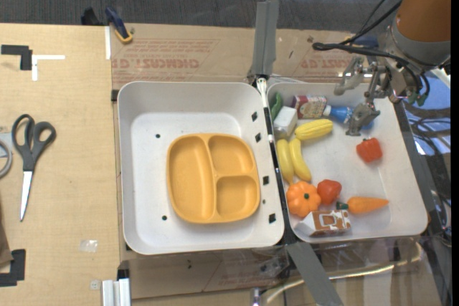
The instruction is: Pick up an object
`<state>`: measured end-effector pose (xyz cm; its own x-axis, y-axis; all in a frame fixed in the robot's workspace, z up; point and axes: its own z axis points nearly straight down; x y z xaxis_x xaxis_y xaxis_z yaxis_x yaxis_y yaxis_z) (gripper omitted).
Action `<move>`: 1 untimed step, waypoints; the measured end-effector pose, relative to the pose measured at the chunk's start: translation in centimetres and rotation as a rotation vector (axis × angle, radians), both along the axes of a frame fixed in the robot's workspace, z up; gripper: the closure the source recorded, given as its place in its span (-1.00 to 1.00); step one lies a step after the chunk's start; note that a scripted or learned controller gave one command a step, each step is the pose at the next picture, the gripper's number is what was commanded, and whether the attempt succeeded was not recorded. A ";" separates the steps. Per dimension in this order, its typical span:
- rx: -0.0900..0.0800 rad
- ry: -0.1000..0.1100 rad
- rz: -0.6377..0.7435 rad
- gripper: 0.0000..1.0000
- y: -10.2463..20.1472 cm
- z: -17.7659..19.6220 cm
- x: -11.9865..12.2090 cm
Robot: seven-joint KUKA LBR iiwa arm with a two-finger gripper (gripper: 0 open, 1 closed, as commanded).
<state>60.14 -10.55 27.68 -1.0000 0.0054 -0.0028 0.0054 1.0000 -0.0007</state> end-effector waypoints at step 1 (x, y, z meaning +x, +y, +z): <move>0.000 -0.001 -0.100 -1.00 -5.8 -10.3 -2.4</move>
